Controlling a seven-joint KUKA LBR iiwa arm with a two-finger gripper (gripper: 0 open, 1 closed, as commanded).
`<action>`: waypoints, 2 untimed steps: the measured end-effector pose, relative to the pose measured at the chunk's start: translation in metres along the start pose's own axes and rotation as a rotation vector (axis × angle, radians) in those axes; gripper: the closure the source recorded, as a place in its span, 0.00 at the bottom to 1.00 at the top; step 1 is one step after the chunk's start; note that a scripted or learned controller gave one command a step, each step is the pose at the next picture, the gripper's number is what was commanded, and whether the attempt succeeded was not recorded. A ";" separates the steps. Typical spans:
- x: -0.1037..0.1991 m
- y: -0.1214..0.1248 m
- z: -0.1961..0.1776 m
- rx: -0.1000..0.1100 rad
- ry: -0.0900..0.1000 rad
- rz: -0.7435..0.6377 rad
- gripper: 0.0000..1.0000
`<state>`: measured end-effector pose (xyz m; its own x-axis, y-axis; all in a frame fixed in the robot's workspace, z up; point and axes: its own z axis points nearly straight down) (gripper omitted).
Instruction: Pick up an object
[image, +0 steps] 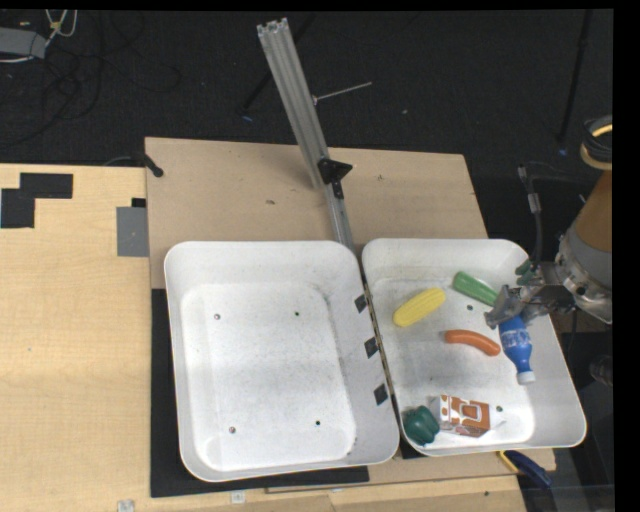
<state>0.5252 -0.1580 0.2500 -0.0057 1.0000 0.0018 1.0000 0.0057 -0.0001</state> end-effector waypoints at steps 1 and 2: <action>0.060 0.015 0.008 0.004 0.002 0.000 1.00; 0.113 0.031 0.001 0.002 0.001 0.000 1.00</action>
<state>0.5559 -0.0450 0.2494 -0.0061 1.0000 0.0024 1.0000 0.0061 -0.0018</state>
